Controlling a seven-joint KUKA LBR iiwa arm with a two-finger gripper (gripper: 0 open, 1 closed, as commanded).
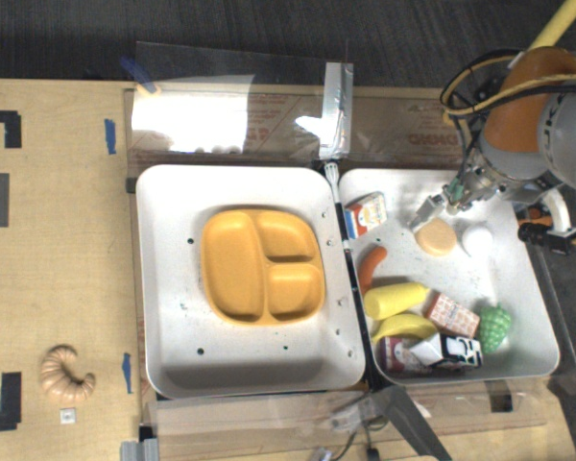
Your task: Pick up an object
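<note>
— Hovering over the far end of the right bin (542,349), that gripper (440,203), fingers slightly apart with nothing between them.

— What's closest to it?

— The tan round disc (437,238), just beside and toward us from the fingertips, lying flat. A white ball (477,240) sits right beside it.

— And the rest?

— The bananas (396,301) lie well apart, nearer us. I'd guess the disc is the target.
</note>
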